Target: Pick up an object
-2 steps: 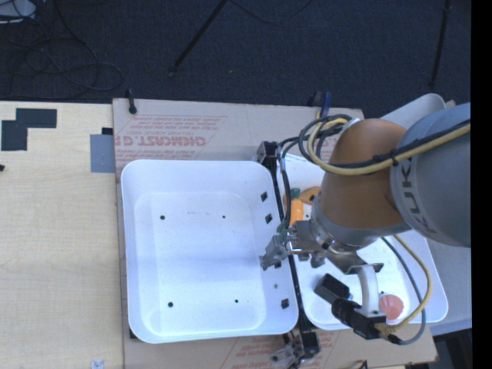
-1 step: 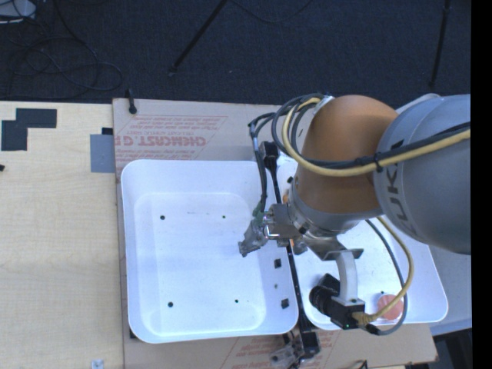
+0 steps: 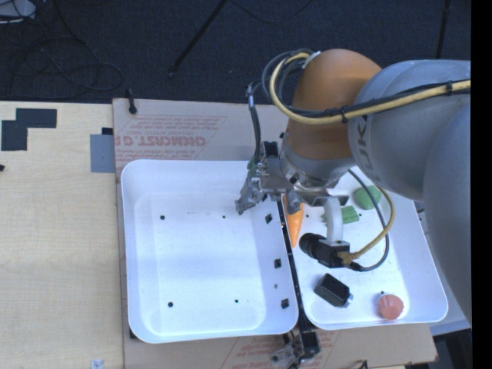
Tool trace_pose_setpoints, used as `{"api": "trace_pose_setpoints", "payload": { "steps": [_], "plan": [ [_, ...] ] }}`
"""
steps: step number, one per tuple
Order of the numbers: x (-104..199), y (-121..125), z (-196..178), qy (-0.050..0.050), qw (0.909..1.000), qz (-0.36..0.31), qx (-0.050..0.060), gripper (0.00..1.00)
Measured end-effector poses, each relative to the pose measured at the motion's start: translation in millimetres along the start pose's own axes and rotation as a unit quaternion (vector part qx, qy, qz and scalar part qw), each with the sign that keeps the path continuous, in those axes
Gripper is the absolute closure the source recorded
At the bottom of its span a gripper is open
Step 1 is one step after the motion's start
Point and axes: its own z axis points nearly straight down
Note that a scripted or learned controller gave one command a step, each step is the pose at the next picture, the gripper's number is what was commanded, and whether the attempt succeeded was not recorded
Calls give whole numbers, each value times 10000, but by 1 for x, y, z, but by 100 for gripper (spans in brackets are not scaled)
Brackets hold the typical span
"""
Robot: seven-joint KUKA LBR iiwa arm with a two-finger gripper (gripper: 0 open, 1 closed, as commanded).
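The gripper (image 3: 250,194) hangs under the orange wrist band, over the right part of the left bin (image 3: 142,206) near the divider between the bins. An orange carrot-shaped piece (image 3: 294,220) lies just right of it, at the left edge of the right bin (image 3: 430,283), partly under the wrist. A black block (image 3: 333,290) and a pink ball (image 3: 390,306) rest near the right bin's front. Two green pieces (image 3: 367,197) (image 3: 350,215) lie further back, partly hidden by the arm. I see nothing held at the gripper.
The big grey arm (image 3: 415,129) covers the right bin's back half. A black cylinder with a yellow cable (image 3: 321,249) hangs from the wrist above the right bin. Cardboard (image 3: 177,133) lies under both bins; a wooden bench (image 3: 54,244) spreads to the left.
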Motion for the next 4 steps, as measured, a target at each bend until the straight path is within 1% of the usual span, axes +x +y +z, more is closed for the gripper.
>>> {"api": "trace_pose_setpoints", "payload": {
  "steps": [1,2,3,4],
  "plan": [
    [9,-53,-5,9,10000,-12,31,0],
    [-42,14,61,-11,10000,20,25,0],
    [-82,69,-13,-6,10000,9,-43,0],
    [-84,-5,62,10,10000,1,73,0]
  ]
}}
